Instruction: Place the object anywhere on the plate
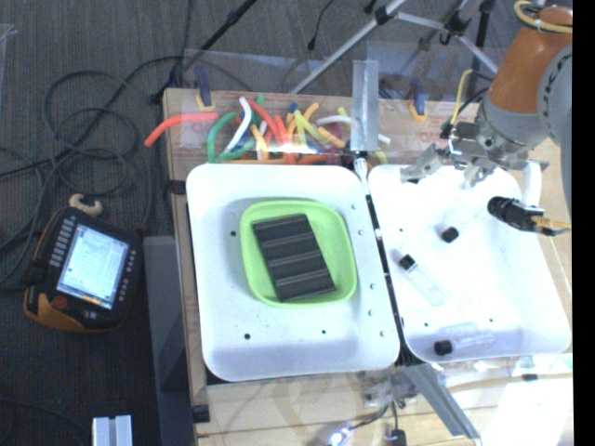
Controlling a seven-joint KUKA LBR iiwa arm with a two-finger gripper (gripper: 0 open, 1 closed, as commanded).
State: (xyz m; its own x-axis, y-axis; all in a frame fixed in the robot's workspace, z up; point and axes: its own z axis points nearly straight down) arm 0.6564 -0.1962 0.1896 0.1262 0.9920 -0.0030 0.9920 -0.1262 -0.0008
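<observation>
Since the dark ridged block (294, 258) already lies flat on the green plate (346, 249), well to the left of my gripper (474, 161), placement looks complete. Gripper: above the right bin (502, 319); grip state indeterminable. Remaining: withdrawal, apparently.

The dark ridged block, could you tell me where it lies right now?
The dark ridged block lies on the green plate in the left bin, across the divider from the gripper.
</observation>
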